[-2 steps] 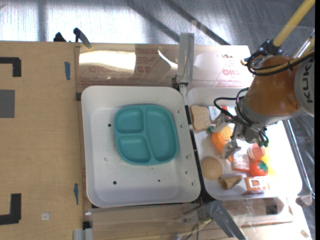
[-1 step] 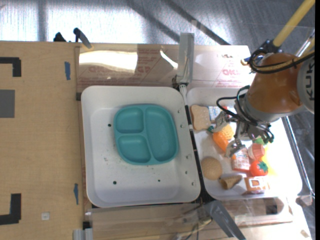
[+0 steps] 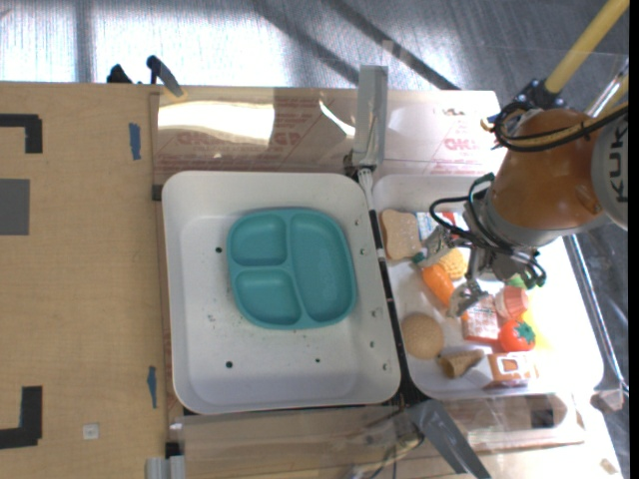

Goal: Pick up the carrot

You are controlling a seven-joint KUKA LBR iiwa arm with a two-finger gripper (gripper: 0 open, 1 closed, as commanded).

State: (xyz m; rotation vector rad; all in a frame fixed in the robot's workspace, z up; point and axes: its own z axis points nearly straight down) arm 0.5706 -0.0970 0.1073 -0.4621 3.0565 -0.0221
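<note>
The carrot (image 3: 437, 283) lies in the right bin (image 3: 589, 367), just left of the fingers (image 3: 471, 292); their opening cannot be told

Grey ribbed floor (image 3: 250, 23) at 12 o'clock, striped with daylight. Brown cardboard sheet (image 3: 75, 267) covers worktop at 9 o'clock, black marks on it.

Teal plate (image 3: 293, 267) in white bin (image 3: 190, 297); orange carrot (image 3: 437, 283); red tomato (image 3: 516, 334).

One overhead camera — slanted down on both bins (image 3: 190, 297).
</note>
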